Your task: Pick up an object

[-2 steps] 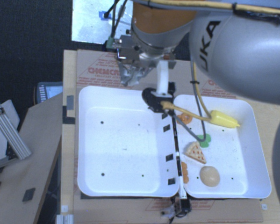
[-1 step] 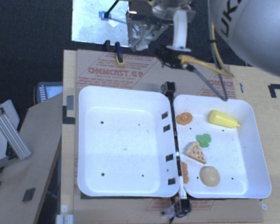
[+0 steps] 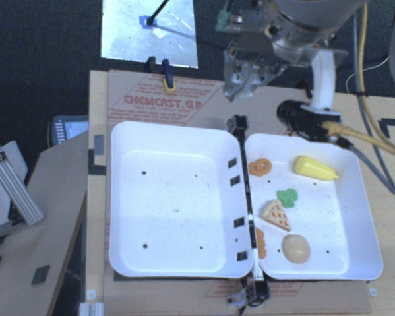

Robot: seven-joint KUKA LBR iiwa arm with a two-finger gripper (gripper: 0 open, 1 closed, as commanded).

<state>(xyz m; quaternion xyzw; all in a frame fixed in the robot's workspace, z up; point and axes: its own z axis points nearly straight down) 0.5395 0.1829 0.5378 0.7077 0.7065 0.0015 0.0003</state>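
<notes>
Camera view, item one: hand [image 3: 244, 84] raised at twelve o'clock above the far rim of the bins, carrying nothing, whether spread or shut unclear; step judged pre-reach, next move a descent toward four o'clock into the right bin [image 3: 363, 215]. Nearest candidate: orange ring [image 3: 260, 166], small, flat, at that bin's eleven o'clock corner, with yellow piece [image 3: 314, 167], green piece [image 3: 287, 197], wedge [image 3: 276, 215] and tan ball [image 3: 296, 248] beyond.

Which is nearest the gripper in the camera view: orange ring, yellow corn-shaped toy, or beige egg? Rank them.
From the gripper, above the bins' far edge:
1. Orange ring, right bin's far left corner.
2. Yellow corn-shaped toy, far right of it.
3. Beige egg, near edge.
</notes>
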